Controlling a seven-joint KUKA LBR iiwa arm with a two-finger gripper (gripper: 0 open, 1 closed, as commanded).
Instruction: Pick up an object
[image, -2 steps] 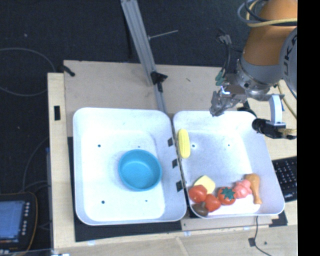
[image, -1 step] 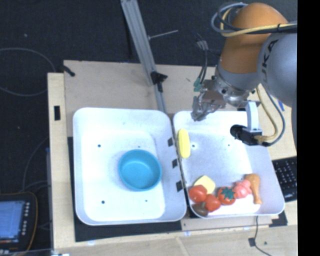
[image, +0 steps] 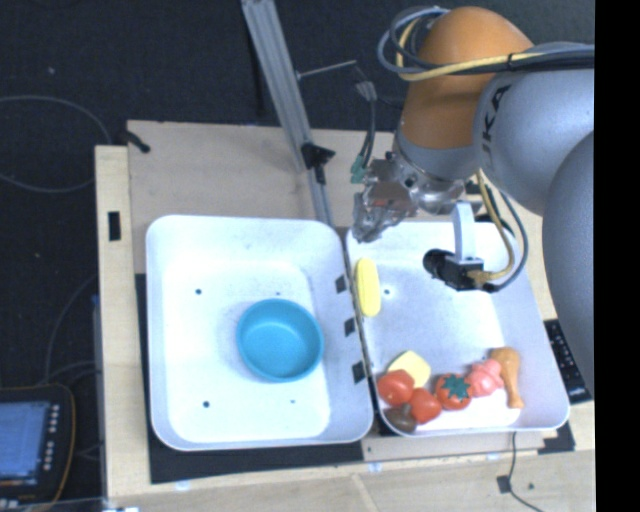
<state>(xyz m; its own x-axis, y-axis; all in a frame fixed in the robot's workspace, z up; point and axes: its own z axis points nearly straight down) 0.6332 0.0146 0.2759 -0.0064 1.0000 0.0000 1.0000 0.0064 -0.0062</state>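
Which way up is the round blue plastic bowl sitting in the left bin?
Upright: the round blue plastic bowl shows its open mouth and inner floor.

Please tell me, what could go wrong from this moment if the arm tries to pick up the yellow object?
1. The yellow object lies right against the divider between the bins, so a finger may strike the wall rather than close around it.
2. The end effector hangs near the right bin's far left corner, over its rim, so a straight descent might hit the rim.
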